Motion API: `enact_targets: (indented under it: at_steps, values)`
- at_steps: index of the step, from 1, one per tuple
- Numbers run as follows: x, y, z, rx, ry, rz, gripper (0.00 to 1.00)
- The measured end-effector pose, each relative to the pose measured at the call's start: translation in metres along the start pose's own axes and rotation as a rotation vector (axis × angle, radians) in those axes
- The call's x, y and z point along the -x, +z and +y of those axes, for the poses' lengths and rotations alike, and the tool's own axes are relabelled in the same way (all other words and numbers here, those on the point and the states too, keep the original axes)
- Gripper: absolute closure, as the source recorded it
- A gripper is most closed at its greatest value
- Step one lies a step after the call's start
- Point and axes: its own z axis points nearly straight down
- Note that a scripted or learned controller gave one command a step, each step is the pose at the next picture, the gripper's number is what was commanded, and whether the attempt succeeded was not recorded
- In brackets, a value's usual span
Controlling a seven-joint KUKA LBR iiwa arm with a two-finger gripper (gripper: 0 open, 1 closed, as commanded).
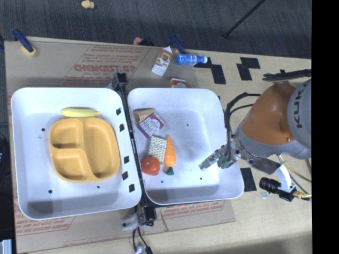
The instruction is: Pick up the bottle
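Hovering over right bin (233, 181), claw (211, 162), opening unclear, blue bottle (189, 60) well apart.

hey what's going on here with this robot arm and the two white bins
A grey and orange arm reaches in from the right, its gripper low over the right bin, away from the toys there: a carrot, a tomato and a couple of small packets. The left bin holds a yellow divided plate and a banana. A blue bottle lies on the bench beyond the bins, untouched.
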Motion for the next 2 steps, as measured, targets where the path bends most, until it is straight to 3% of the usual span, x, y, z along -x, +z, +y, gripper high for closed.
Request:
enact_targets:
  at_steps: [1, 2]
  values:
    - [0.0001, 0.0188, 0.0002, 0.0, -0.388, -0.001, 1.0]
    - [0.0006, 0.0189, 0.0, 0.002, -0.248, -0.004, 1.0]
